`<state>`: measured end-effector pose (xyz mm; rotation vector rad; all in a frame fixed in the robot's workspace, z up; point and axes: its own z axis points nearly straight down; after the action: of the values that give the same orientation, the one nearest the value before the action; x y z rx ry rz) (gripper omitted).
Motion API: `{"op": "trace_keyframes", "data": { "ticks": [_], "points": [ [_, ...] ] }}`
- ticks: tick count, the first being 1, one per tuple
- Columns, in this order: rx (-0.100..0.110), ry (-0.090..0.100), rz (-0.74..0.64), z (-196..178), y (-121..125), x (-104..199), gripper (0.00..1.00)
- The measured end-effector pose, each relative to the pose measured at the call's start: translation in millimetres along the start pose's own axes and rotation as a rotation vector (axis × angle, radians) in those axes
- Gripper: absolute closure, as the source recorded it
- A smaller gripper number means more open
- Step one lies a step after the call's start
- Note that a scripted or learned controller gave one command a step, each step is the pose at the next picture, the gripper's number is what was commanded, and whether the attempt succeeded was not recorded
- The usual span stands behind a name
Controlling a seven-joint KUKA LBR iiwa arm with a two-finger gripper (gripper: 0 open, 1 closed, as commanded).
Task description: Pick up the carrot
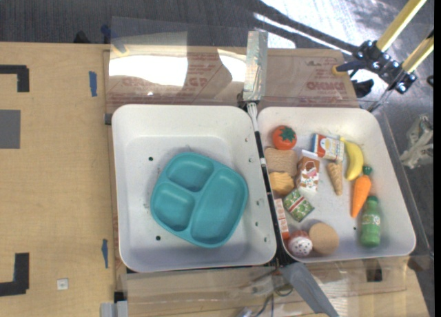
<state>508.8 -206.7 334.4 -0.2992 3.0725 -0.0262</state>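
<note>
Two white bins sit on the counter; the carrot [360, 194] lies in the right bin [395, 171], between banana [354, 159] and green bottle [370, 221]. Pincer state: cannot tell.

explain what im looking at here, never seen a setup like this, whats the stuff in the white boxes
This is one camera fixed above a workbench, looking down at a slant on two shallow white bins side by side. The left bin holds a teal divided plate. The right bin holds toy food: a carrot, a banana, a tomato, a green bottle, an ice cream cone, some small cartons and a few bread-like pieces. A robot arm with a two-finger gripper normally reaches in from the right; its job is to pick up the carrot, which lies between the banana and the bottle. Nothing is holding it at this moment.
</note>
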Motion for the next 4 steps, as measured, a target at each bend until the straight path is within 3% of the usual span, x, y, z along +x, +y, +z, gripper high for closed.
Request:
{"op": "trace_keyframes", "data": {
  "ticks": [4],
  "points": [
    [0.015, -0.040, 0.005, -47.7, -1.1, -12.1, 1.00]
  ]
}}
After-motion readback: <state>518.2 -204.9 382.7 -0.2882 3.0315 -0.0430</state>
